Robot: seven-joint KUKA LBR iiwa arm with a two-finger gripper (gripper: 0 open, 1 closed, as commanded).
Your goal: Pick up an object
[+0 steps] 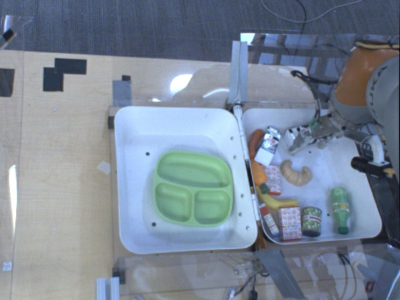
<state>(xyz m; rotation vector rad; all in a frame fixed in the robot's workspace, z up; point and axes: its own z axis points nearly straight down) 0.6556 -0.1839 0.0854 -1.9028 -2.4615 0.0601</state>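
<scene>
A pale wooden bench (56,167) stretches bare at the far left, marked with black patches near its top edge. Next comes the left bin (128,186), its white floor open on every side of a green divided tray (192,188) lying flat at its middle. The two bins touch along a shared rim. The right bin (365,167) is crowded along its left wall and front edge: an orange carrot-like piece (254,144) beside a small white-and-silver carton (269,144), a tan croissant (296,173) near the middle, a yellow banana (278,202), a red-and-white box (289,222), a dark can with a green label (311,221) and a green bottle (340,210) lying near the front right corner. Open white floor remains at the bin's back and right. The gripper (299,137) hangs low over the back of this bin, just above the croissant and right of the carton; its silver fingers hold nothing, though whether they are spread or closed cannot be told.
</scene>
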